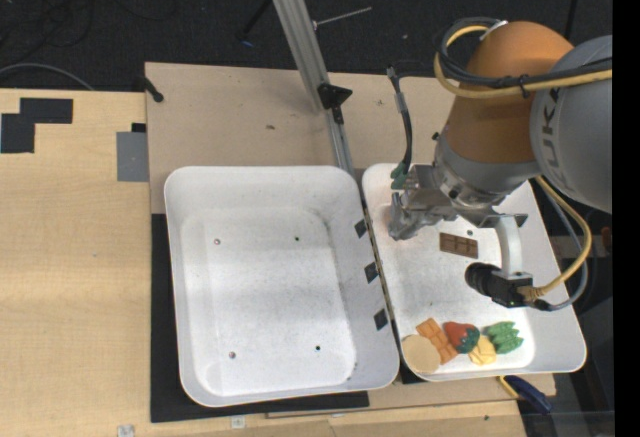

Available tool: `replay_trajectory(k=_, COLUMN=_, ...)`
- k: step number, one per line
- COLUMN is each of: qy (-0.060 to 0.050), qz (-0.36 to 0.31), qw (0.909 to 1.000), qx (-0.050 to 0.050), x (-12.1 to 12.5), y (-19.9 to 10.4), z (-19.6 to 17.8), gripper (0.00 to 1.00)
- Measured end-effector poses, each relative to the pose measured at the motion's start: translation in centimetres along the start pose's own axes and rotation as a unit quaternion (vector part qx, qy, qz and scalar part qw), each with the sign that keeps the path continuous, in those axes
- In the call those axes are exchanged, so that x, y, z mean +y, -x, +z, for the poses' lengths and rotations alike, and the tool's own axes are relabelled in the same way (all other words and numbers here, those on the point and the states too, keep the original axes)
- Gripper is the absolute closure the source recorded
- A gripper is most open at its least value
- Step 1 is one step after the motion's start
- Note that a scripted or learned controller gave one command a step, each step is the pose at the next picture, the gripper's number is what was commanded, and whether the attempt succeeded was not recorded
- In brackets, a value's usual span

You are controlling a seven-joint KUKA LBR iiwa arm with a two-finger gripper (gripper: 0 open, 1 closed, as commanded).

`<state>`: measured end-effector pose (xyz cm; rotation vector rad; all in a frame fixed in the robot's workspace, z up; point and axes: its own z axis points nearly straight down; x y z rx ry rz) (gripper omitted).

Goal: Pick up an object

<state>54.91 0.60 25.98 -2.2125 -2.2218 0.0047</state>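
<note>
Grey arm casing (590,115) reads "KU" at three o'clock. The metal two-finger gripper (403,223) hangs over the right shallow white bin's (560,350) ten-o'clock edge.

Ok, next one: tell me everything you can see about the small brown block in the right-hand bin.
The brown block is a small, flat, dark brown rectangle with faint grooves that split it into segments, like a piece of toy chocolate. It lies flat on the floor of the right bin, slightly tilted in view, just right of the gripper and apart from the toy food cluster at the near end. Nothing visibly touches it.
</note>
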Motion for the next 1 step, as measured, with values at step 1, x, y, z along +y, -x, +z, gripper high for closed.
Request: replay_trajectory(k=1, qy=0.002, qz=0.000, qw=1.0000, qx=0.000, x=0.74, y=-5.01, z=0.25, gripper=1.00)
